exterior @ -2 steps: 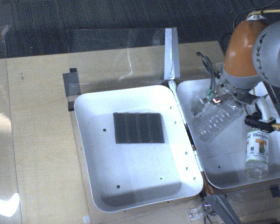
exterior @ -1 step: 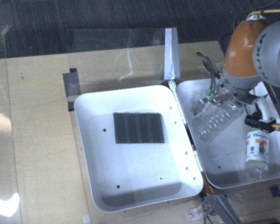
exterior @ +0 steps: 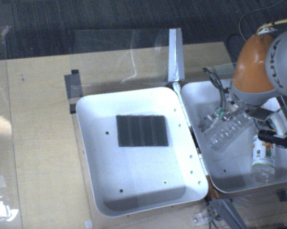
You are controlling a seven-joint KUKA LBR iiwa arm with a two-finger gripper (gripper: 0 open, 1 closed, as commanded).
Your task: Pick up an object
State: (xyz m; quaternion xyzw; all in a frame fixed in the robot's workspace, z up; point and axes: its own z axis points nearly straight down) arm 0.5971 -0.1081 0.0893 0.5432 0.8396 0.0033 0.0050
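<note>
My gripper reaches down into the right bin from under the orange-banded wrist. It hangs right over the upper end of a clear ribbed plastic piece lying slantwise in the middle of that bin. I cannot make out whether it touches the plastic. A small clear bottle with a white and green label lies near the bin's lower right corner, below the arm. In the left bin a flat black ribbed rectangle rests a little above centre.
The grey arm covers the right bin's upper right part, and black cables loop beside the wrist. A metal divider post stands behind the seam between the bins. Wooden bench surrounds both bins, with a clear panel at far left.
</note>
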